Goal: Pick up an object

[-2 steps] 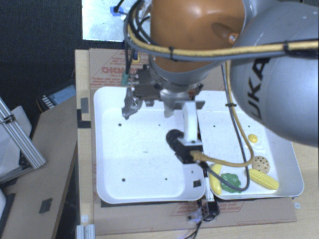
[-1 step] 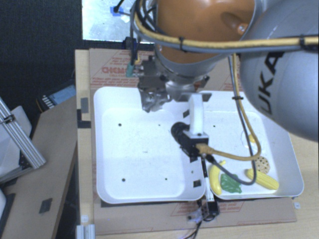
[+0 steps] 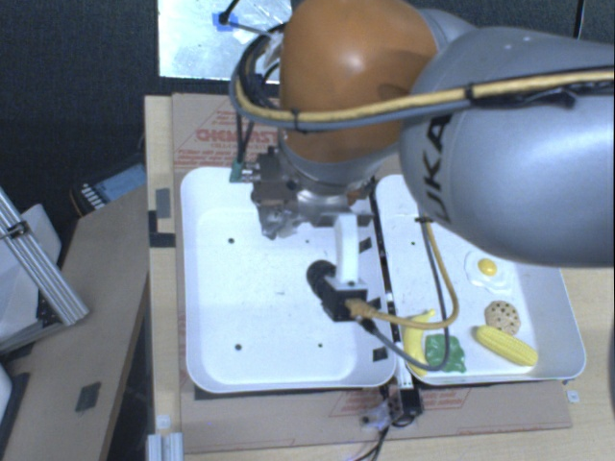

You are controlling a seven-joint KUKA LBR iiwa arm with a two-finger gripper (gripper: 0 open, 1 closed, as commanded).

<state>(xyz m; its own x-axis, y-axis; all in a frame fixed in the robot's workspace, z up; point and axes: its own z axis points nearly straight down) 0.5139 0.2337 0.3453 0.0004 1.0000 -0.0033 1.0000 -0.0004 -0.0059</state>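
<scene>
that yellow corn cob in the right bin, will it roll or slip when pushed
Probably rolls: the yellow corn cob is rounded and elongated. It looks like smooth moulded plastic, so likely stiff, light and a bit slippery.

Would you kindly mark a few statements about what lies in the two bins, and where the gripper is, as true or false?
1. The fried egg lies in the right-hand bin. True.
2. The cookie lies in the left-hand bin. False: the cookie lies in the right-hand bin, between the fried egg and the corn cob.
3. The corn cob lies near the right-hand bin's front edge. True.
4. The gripper hangs over the right-hand bin. False: the gripper is over the left-hand bin, towards its back.
5. A green item lies to the left of the corn cob. True.
</scene>
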